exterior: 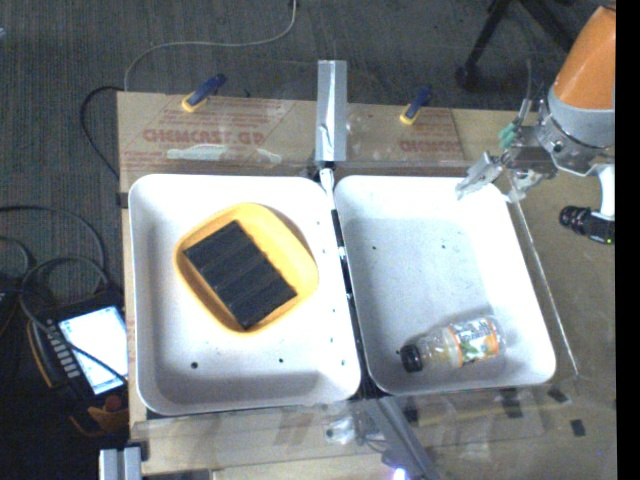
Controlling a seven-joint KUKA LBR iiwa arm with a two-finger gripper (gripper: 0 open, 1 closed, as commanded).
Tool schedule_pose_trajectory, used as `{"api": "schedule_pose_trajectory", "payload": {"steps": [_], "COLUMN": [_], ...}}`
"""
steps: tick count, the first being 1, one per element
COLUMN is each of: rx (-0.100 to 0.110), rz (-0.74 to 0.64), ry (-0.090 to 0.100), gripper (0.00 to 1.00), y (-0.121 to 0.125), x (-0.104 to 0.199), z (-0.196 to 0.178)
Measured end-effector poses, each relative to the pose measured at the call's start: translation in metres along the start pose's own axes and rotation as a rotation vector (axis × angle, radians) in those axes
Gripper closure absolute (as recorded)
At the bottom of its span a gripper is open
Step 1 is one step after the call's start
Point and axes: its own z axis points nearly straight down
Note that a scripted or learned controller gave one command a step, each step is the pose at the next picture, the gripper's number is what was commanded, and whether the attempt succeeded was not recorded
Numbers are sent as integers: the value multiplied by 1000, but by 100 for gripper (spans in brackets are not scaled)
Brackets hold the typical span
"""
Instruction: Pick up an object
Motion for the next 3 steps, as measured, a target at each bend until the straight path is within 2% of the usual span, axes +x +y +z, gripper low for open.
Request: {"api": "schedule_pose_trajectory", "payload": {"steps": [1, 2, 3], "rx": [-1, 1, -10], "rz": [-88, 102, -18], "ry": [0, 1, 7], "gripper": [0, 0, 0], "y": [-84, -151, -145], "x": [13, -9, -12], "z": [15, 82, 152]}}
